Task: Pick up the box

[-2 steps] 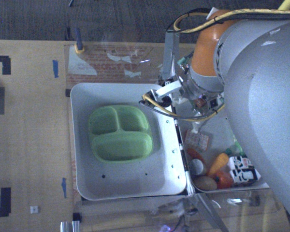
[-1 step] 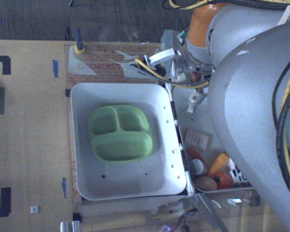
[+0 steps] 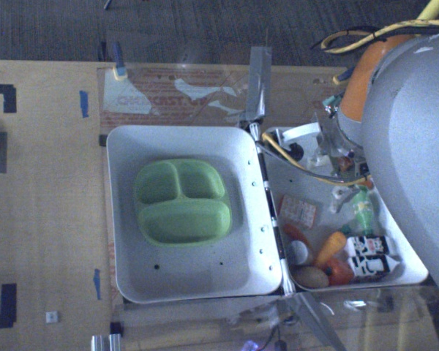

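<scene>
Reaching in from the right, the grey arm's gripper hung over the far end of the right white bin; whether it was open or closed could not be told. The black-and-white carton box lay at the near end, beside an orange carrot-shaped toy. A good pick likely meant descending squarely over the box, clear of its neighbours.

One fixed cam sat up above the bench, angled down on both bins, with the arm crowding in close from the right.
</scene>
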Motion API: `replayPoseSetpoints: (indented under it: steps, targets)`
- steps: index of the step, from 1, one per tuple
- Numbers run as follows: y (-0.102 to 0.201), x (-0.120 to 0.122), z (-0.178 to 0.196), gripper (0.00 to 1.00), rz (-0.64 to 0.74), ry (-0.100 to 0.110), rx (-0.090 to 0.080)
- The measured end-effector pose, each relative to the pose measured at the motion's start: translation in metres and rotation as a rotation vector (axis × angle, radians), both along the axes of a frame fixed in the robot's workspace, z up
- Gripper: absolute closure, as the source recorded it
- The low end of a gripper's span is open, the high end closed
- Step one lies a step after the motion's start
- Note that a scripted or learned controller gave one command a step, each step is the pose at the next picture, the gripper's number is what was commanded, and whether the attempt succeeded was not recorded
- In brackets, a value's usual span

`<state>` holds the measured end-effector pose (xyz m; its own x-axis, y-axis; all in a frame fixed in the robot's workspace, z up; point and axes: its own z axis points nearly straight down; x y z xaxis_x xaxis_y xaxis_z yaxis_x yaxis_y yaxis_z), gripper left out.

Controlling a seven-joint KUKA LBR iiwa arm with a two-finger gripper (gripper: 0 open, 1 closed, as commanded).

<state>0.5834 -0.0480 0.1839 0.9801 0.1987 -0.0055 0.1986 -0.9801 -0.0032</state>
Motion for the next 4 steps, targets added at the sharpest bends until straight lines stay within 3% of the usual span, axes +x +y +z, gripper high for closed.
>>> replayPoseSetpoints:
  steps: [1,2,3,4]
  targets:
    - [0.001,0.000,0.000,0.00,0.002,-0.001,0.000]
    - [0.010,0.075,0.092,0.00,0.032,-0.006,-0.001]
    - [0.014,0.026,0.000,0.00,0.018,-0.001,0.000]
    - [0.034,-0.063,0.009,0.00,0.002,0.000,0.000]
